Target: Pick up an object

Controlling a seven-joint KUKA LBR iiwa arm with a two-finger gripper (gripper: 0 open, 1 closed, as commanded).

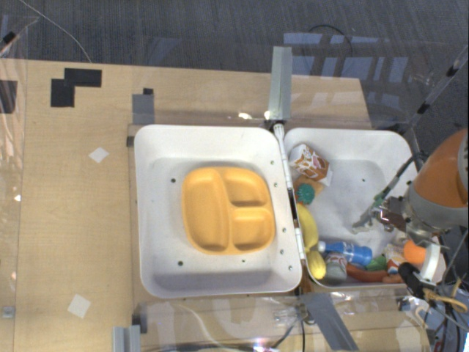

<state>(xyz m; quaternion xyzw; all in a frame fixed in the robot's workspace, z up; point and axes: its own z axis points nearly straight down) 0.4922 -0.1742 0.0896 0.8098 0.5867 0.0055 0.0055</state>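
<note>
My gripper (371, 218) hangs low over the right bin (366, 152), near its right side, above bare white floor. Nothing is visibly held in it. Along the bin's left wall lie a crumpled white and orange packet (310, 164), a small green thing (305, 193) and a yellow banana (308, 226). A blue and white bottle (346, 253), a grey can (333, 270) and a reddish-brown thing (366, 273) crowd the front edge, just left of and below the gripper. The arm hides the bin's front right corner.
The left bin (157, 196) holds a yellow divided tray (226, 210) in its middle. A metal post (281, 83) stands behind the wall that parts the two bins. A small orange thing (414, 253) sits close to the wrist.
</note>
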